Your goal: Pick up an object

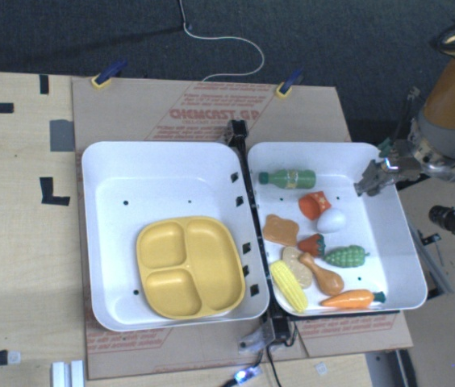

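Two shallow white bins sit side by side on a brown cardboard sheet. The left bin is smooth plastic and holds a shiny yellow plate with three sections, near the bin's front edge.

The right bin is full of toy food. A green bottle lies by the back edge. Below it are a red pepper, a white egg and a tan slice of bread. A bumpy green pickle is near the right wall. A yellow corn cob, a brown chicken leg and an orange carrot lie by the front edge.

The gripper is over the right bin's back right corner, holding nothing. I cannot tell how wide it is.
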{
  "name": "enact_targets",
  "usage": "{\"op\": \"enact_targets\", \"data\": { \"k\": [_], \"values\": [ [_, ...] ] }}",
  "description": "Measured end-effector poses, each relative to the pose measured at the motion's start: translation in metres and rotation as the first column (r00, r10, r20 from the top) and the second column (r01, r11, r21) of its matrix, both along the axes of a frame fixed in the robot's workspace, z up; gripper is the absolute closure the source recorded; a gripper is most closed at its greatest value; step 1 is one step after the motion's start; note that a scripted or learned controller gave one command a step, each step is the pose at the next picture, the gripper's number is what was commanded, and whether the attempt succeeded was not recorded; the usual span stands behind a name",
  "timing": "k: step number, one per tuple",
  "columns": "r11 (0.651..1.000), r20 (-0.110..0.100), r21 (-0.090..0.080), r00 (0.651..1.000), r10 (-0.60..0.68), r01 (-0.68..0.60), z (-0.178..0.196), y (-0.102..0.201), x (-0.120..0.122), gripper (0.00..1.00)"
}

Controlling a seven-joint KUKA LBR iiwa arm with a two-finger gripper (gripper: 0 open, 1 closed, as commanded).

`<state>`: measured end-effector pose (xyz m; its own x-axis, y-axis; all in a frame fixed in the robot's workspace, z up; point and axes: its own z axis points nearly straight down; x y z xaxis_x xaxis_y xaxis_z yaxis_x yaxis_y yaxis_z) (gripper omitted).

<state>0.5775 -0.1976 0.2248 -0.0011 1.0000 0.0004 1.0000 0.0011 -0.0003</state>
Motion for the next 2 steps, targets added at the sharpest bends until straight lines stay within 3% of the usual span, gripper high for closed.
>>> {"op": "enact_targets", "data": {
  "k": [2],
  "values": [
    [1.000, 0.000, 0.001, 1.000, 0.006, -0.006, -0.008, 0.102, 0.039, 1.00]
  ]
}}
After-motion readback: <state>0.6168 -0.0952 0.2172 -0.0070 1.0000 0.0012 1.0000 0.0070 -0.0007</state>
